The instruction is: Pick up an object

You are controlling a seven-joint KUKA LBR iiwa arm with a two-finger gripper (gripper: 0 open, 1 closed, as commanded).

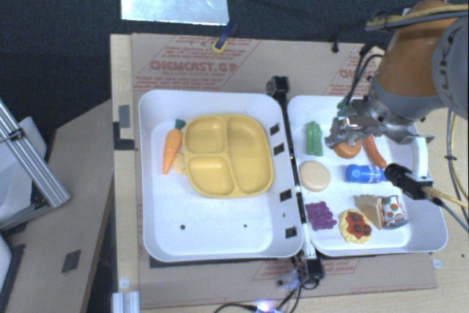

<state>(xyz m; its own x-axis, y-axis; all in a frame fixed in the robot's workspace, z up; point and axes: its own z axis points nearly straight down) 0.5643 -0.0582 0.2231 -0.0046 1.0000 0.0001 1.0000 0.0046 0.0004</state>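
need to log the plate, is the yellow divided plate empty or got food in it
Empty: all three compartments of the yellow plate show bare; the carrot lies beside it.

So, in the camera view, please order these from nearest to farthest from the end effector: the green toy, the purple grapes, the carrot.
Measured from the end effector, at the far side of the right bin:
1. Green toy, just to its left in the view, same bin.
2. Purple grapes, near the front of the right bin.
3. Carrot, in the left bin, left of the yellow tray.

I see bare white floor in front of the yellow three-compartment plastic plate point(223, 155). A small orange toy carrot point(171, 149) lies just left of it.
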